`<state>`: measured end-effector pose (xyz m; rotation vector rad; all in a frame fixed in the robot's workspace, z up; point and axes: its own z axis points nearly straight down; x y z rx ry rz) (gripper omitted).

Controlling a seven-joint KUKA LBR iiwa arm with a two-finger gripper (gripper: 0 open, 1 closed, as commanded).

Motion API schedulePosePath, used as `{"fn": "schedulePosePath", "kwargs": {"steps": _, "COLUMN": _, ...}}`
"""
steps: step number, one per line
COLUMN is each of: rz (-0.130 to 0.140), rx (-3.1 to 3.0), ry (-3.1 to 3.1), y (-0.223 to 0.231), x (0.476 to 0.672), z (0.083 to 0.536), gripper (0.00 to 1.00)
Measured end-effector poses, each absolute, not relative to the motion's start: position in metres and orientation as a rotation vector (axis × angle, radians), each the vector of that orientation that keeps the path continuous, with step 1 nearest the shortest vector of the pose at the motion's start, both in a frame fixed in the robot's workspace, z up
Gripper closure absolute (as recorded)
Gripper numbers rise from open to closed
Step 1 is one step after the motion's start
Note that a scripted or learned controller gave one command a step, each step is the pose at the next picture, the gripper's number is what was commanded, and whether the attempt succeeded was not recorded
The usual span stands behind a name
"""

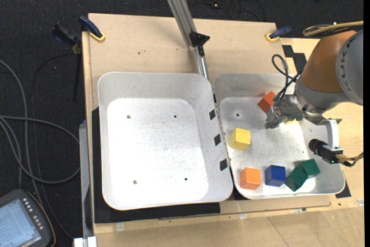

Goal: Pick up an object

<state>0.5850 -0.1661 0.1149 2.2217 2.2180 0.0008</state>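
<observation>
My arm point(332, 75) reaches over the right bin point(329, 185). My claw point(276, 120) hangs just beside the red-orange block point(266, 102); whether it's apart I cannot tell. I should centre over that block before descending.

We see our arm point(335, 69) reaching in from the right, its orange band above the grey wrist. The wrist bends downward and leftward, and the gripper point(273, 120) hangs low at the end, pointing down.
</observation>
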Motion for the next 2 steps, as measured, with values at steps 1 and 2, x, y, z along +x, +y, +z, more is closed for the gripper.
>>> {"fn": "schedulePosePath", "kwargs": {"steps": 1, "rz": 0.004, "rx": 2.216, "ry": 2.219, "y": -0.166, "x": 0.587, "z": 0.157, "gripper": 1.00}}
{"fn": "schedulePosePath", "kwargs": {"steps": 2, "rz": 0.005, "rx": 2.213, "ry": 2.221, "y": -0.158, "x": 0.592, "z": 0.205, "gripper": 1.00}}
